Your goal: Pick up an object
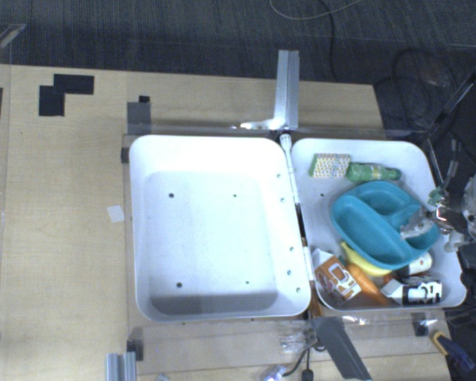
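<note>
Bins side by side: left bin (pixel 206 228) bare white, right bin (pixel 416 155) crowded. In the right one, moving rightward: orange packet (pixel 339 280), speckled pad (pixel 330 166), yellow piece (pixel 365 262), teal bowl (pixel 377 225), green wrapper (pixel 374 171), black-and-white bottle (pixel 419 293). Gripper (pixel 423 227) sits at the bowl's right rim (grip width: cannot tell).

Risk, as I judge it: the curved rim could slip free, or the bowl could drag neighbours leaning on it.

Labels: printing too small to read.
</note>
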`<control>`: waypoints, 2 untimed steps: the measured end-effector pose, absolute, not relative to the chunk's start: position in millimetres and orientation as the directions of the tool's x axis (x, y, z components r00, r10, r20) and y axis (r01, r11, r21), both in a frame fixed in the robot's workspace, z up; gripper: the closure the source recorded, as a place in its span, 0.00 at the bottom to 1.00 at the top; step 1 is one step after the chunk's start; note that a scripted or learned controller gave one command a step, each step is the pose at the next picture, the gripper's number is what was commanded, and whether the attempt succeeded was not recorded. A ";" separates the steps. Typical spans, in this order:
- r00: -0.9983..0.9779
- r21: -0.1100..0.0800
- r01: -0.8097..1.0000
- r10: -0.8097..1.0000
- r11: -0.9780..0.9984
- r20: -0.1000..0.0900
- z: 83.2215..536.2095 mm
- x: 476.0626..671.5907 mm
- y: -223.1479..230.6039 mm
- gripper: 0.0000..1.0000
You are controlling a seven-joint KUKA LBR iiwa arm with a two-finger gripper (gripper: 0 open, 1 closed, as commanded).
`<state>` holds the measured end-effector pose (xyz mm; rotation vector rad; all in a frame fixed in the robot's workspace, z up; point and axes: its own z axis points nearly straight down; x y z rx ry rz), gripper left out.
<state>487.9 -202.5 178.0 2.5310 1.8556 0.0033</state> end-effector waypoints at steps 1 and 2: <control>0.091 0.004 0.996 0.996 -0.091 0.000 176.3 564.1 -152.9 0.00; -0.233 0.003 0.973 0.973 0.233 -0.001 137.5 522.8 -92.9 0.00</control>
